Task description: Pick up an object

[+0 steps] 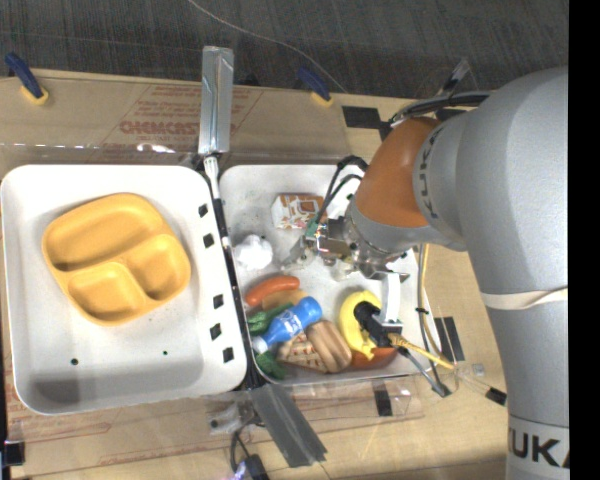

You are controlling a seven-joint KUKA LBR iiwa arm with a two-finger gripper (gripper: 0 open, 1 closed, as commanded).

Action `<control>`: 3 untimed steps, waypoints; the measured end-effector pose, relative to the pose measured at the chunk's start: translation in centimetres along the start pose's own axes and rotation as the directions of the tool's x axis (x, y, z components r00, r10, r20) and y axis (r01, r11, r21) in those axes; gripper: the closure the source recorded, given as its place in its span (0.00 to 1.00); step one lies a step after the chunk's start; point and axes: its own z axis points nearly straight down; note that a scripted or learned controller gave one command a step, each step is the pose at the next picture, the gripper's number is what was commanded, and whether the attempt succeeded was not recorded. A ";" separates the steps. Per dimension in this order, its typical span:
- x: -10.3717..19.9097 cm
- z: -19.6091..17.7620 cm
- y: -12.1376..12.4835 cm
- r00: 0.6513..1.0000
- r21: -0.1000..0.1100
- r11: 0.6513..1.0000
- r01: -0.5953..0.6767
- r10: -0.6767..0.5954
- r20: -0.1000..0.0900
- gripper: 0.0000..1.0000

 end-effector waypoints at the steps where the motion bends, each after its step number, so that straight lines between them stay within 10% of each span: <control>1: 1.5 -13.7 3.3 0.999 -0.006 0.999 -0.039 0.039 -0.001 0.00; 2: 3.0 0.0 -2.4 0.999 0.005 0.999 0.042 -0.042 -0.003 0.00; 3: 4.1 -5.3 3.9 1.000 0.001 1.000 0.019 -0.019 -0.001 0.00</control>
